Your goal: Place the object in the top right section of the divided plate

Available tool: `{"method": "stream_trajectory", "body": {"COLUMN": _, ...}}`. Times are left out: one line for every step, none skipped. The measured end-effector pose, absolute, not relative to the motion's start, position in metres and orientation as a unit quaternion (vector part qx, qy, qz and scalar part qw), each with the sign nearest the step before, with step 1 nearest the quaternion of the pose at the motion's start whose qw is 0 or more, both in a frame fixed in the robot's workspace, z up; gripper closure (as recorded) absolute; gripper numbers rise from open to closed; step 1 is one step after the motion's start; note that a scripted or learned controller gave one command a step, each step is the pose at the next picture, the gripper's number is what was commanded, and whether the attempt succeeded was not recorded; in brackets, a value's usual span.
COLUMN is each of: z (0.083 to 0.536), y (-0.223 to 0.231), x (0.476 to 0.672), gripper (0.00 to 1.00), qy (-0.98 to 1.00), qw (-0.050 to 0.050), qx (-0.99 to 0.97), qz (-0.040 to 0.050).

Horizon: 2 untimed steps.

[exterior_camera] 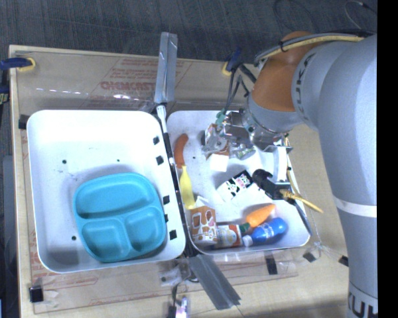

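Left bin (46, 177): blue divided plate (121, 215), tilted in frame, one long section and two small ones; the target section is bare. Right bin (192, 128) is cluttered: sausage-like piece (180, 148) and yellow strip (186, 184) along the left wall, brown carton (203, 224), white cow-print box (235, 184), orange carrot toy (259, 214), blue bottle (268, 231). I can't tell which one is the object. All look light, hard plastic, likely slick; I'd grip the carrot mid-body. Hand (227, 138) sits over the bin's top; can't tell its state. The divider between the bins stands in the transfer path.
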<state>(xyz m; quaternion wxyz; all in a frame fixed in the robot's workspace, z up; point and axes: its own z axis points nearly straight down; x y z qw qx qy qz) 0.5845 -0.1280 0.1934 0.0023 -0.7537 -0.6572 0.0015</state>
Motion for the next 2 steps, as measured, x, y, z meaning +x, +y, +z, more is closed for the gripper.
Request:
{"method": "stream_trajectory", "body": {"z": 0.254, "y": -0.021, "x": 0.557, "gripper": 1.0, "qy": -0.669, "qw": 0.002, "qx": -0.744, "qz": 0.0009}}
{"method": "stream_trajectory", "body": {"z": 0.248, "y": 0.038, "x": 0.513, "gripper": 1.0, "qy": -0.691, "qw": 0.002, "qx": -0.723, "qz": 0.0021}}
